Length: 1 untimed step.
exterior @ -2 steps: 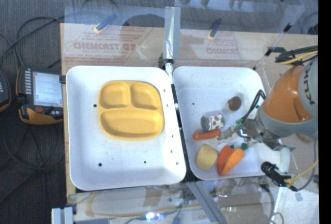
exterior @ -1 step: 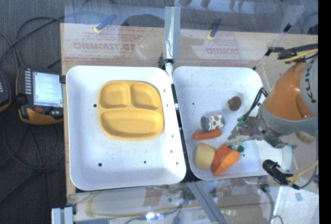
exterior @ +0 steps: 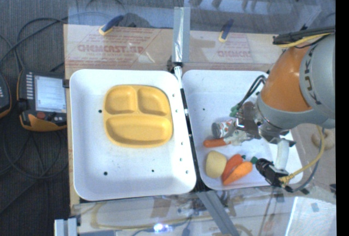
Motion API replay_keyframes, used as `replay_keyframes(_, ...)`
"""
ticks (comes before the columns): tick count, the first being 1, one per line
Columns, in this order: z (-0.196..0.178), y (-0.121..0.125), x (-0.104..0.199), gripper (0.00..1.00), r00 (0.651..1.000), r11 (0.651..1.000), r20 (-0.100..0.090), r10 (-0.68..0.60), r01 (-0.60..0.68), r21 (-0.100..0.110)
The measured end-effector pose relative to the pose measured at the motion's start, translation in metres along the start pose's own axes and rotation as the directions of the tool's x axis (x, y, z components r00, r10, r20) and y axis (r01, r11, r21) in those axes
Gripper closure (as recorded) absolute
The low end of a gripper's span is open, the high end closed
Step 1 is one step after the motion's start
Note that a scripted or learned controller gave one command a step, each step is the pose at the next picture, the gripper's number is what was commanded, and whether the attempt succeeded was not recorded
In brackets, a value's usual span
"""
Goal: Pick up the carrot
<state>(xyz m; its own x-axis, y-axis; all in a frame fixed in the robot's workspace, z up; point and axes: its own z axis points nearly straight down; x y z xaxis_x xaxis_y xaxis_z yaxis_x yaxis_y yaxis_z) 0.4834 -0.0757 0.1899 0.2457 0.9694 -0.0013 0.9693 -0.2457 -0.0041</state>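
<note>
Low in the right-hand bin (exterior: 203,93), nearest the camera: carrot (exterior: 238,172) lying slantwise, tip down-left, thick end up-right, touching a red-orange piece and just beside a yellowish potato (exterior: 216,164). Just beyond and up-right: claw (exterior: 246,130), spread or pressed together impossible to tell, beside a small can (exterior: 223,128). Farther left: yellow divided plate (exterior: 138,115). Coming reach likely down and toward the camera.

The arm (exterior: 305,88) is grey with a broad orange band (black "KU" lettering on grey), black cables trailing alongside.
</note>
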Motion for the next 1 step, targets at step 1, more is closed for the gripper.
replay_keyframes(1,-0.0088,0.0001,0.0011,1.0,0.98,0.98,0.0,0.201,-0.201,-0.001)
